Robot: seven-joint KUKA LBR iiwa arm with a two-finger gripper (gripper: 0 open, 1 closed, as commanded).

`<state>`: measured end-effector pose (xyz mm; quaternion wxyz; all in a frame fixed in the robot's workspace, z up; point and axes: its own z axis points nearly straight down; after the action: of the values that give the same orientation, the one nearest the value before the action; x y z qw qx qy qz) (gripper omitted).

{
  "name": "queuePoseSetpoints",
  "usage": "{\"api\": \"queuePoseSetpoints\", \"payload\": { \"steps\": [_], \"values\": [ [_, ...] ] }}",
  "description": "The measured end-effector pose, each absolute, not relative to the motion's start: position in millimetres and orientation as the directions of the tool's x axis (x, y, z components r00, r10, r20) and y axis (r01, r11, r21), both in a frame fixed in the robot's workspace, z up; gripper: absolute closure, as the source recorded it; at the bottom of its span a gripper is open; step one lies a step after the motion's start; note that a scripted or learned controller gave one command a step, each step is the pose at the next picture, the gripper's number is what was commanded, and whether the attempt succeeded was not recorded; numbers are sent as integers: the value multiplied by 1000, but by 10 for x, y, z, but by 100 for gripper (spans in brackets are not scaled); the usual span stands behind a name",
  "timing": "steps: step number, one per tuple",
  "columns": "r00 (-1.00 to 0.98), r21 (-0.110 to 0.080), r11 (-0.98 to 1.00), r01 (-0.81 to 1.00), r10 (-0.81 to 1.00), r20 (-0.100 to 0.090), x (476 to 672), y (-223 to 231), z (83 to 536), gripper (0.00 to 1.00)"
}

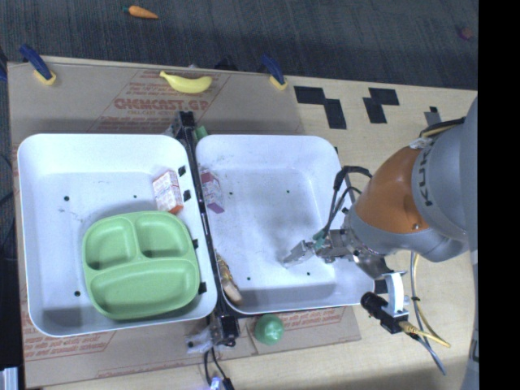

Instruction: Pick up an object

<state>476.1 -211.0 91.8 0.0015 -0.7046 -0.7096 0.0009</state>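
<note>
The two-finger gripper [297, 253], its opening impossible to judge, hangs over bare floor near the right white bin's [268, 146] front edge, risking an empty grab.

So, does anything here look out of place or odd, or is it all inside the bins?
Several things lie outside the bins: a banana on the cardboard behind them, a green ball on the front edge, and an orange carrot-like item on the floor beyond the bench. The gripper is low in the right bin.
</note>
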Motion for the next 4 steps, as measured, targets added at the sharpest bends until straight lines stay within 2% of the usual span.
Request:
{"api": "queuePoseSetpoints", "payload": {
  "steps": [1, 2, 3, 4],
  "values": [
    [-5, -2, 5, 1000, 1000, 1, 5280, -2106, 918, 0],
    [-6, 1, 6, 1000, 1000, -1, 6571, -2103, 922, 0],
    [-14, 2, 14, 1000, 1000, -2, 6580, -2095, 1030, 100],
    [-14, 1, 14, 1000, 1000, -1, 6578, -2093, 1027, 0]
  ]
}}
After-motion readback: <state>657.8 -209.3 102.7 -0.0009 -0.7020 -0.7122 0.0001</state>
